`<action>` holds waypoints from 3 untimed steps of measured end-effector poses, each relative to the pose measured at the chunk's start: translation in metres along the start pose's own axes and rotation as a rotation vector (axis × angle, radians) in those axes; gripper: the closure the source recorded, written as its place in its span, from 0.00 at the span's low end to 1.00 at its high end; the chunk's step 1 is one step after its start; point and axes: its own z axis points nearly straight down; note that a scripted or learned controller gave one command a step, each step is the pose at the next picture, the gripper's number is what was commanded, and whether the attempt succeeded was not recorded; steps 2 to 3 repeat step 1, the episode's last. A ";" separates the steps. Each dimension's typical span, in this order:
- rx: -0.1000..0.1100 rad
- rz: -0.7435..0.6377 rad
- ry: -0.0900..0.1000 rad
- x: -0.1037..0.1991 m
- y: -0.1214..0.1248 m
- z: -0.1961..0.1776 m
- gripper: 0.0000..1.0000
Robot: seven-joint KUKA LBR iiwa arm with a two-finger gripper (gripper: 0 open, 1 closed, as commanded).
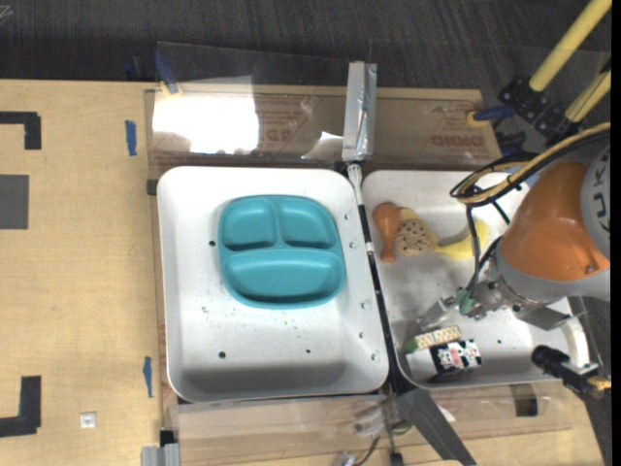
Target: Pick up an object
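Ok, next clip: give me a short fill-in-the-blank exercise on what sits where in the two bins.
1. The teal divided tray lies in the ___ bin as the camera sees it.
2. The tray has ___ compartments.
3. The small black and white packet lies near the ___ edge of the right bin.
4. The band on the arm above the right bin is ___.

Missing words: left; three; front; orange

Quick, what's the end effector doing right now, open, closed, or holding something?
End effector: cannot be told; it sits low in the right bin, under the orange band.
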 end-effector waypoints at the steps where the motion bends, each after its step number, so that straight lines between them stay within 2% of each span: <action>1: 0.006 0.171 0.002 -0.018 0.052 0.012 0.00; 3: 0.006 0.171 0.002 -0.018 0.052 0.012 0.00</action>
